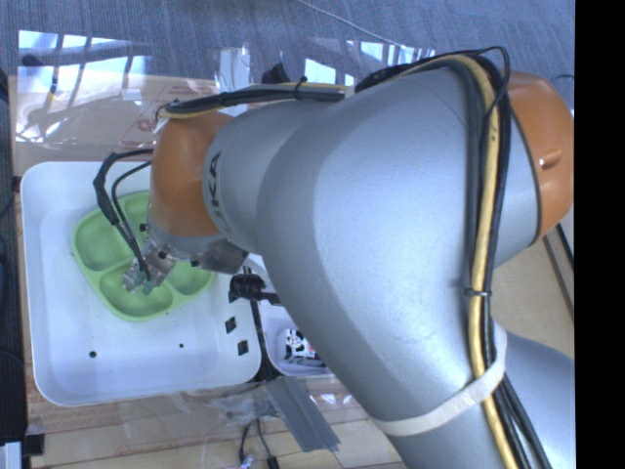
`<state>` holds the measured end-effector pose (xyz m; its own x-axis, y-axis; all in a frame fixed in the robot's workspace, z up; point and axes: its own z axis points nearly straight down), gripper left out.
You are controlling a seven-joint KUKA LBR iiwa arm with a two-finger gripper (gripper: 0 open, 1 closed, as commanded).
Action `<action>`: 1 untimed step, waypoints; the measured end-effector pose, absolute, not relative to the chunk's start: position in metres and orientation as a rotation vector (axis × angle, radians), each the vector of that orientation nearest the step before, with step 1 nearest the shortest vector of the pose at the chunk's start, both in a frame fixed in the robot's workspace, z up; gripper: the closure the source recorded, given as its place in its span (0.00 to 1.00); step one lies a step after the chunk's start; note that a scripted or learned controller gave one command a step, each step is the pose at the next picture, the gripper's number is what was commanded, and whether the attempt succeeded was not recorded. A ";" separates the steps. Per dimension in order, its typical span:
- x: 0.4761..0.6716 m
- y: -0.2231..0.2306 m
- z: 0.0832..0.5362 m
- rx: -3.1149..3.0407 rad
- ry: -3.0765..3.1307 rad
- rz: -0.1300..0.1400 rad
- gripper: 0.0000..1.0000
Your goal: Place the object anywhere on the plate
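A green plate (pixel 103 247) with several lobed compartments lies in the left white bin (pixel 59 291). My gripper (pixel 142 277) hangs over the plate's near right part, its metal fingertips close to the plate surface. The arm's orange band (pixel 181 179) and grey body cover the plate's right side. I cannot make out any object between the fingers or on the visible part of the plate.
The big grey arm (pixel 391 242) hides most of the right bin (pixel 293 345), of which a small corner with a printed item shows. Black cables (pixel 107 198) loop over the plate's upper edge. Clear plastic sheeting (pixel 78 86) lies behind the bins.
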<state>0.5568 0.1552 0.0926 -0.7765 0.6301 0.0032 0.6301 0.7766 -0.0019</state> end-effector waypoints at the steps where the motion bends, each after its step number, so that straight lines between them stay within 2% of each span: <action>1: 0.559 0.201 0.178 -0.778 -3.048 -0.003 1.00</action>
<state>0.5590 0.2006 0.1784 -0.8778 0.4791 -0.0032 0.4791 0.8778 0.0030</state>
